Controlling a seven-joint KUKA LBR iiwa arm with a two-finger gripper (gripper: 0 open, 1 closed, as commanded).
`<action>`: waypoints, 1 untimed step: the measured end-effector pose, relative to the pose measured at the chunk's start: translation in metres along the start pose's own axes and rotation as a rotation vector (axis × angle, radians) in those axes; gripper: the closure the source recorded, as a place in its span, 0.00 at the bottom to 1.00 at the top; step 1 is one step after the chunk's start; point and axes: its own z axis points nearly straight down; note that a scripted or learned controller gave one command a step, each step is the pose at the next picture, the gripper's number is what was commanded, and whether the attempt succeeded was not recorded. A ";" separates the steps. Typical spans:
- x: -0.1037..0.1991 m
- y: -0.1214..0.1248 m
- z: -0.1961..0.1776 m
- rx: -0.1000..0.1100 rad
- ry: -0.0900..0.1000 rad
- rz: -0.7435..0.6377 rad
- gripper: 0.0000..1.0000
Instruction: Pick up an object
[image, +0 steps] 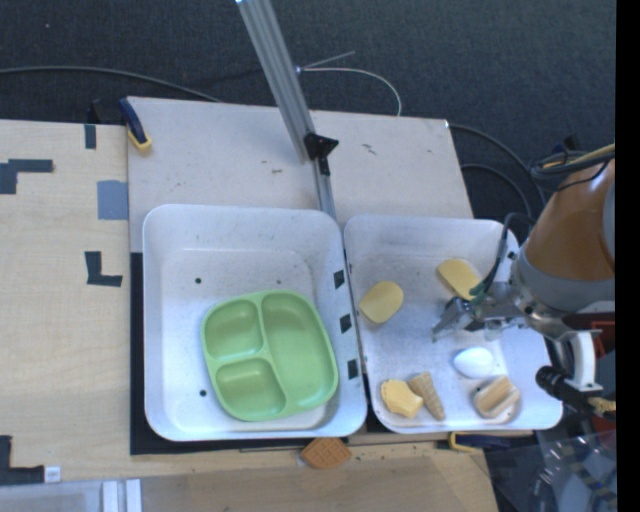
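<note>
The arm (570, 240) hides the right bin's (400, 240) far right wall, and the pincer's (455, 318) fingers are too small to tell apart.

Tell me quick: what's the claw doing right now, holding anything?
Claw: low over the right bin, between the yellow piece and the white egg; open or shut cannot be told, and nothing shows held in it.
</note>
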 end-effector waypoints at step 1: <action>0.000 -0.006 0.064 0.001 0.001 0.000 0.00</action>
